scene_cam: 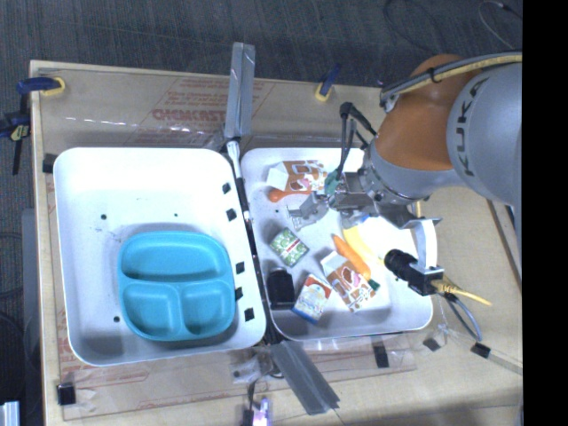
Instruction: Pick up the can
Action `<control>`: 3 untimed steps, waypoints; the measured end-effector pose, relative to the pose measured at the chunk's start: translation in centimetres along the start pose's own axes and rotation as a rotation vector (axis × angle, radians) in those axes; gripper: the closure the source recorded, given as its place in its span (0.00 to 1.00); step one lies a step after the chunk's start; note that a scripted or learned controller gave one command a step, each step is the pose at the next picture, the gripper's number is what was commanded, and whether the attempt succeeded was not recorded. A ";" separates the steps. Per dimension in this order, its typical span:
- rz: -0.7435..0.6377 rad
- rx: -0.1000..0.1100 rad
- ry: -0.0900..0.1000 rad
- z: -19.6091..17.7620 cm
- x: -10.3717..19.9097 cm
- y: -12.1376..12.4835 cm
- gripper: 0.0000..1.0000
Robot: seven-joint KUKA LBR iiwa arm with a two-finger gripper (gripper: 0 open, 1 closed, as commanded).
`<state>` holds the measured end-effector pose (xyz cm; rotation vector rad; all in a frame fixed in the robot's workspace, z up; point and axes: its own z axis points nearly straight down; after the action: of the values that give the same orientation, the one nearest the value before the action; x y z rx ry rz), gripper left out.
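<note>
Several packets crowd the small green-labelled can (288, 247) in the right white bin (404, 313) — jaws (312, 208) hover apart, grip unreadable; risk: snagging a neighbour.

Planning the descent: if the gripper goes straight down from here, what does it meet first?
Probably the right bin floor beside the green can, which lies lower left of the gripper; depth is unclear.

Robot arm over the right bin

The gripper (312, 209) hangs just above the little green can (288, 247).
</note>
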<state>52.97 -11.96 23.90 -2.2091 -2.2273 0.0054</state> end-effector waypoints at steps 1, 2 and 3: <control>-0.036 -0.007 -0.005 11.8 1.3 1.4 0.00; 0.148 -0.021 -0.013 13.5 1.3 1.5 0.00; 0.087 -0.004 -0.001 8.1 -6.0 -1.8 0.00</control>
<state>51.19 -17.94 15.81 -2.3065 -2.1315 0.0016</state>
